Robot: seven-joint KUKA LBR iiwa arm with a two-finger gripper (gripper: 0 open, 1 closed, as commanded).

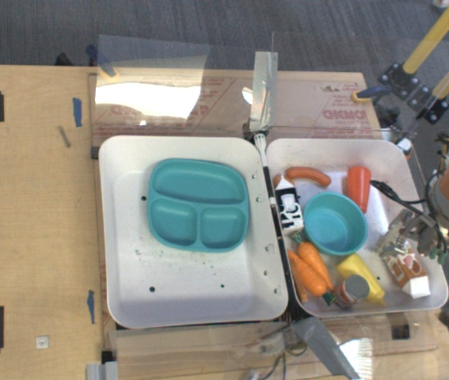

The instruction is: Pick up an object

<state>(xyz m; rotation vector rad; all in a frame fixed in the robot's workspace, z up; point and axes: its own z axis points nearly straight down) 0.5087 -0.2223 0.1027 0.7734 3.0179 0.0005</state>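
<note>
- I have the end effector [409, 248] low over the right edge of the right bin [382, 150]. It's a tangle of metal and cable from this angle, so I cannot tell whether it is open, closed or gripping anything.
- Just beneath it lies one small red-and-white block [411, 276], the nearest candidate to pick, I'd judge.
- The loose objects are crowded into this bin, presumably as the picking stock: one teal bowl [334, 222], one yellow bottle [359, 279], two carrots [310, 268] side by side, one sausage [308, 176], one orange-red cylinder [358, 187], one black-and-white carton [288, 205] against the divider.
- The left bin [121, 236] carries one teal divided plate [198, 204], lying flat.
- Two bins in all sit side by side on the counter [26, 236].
</note>
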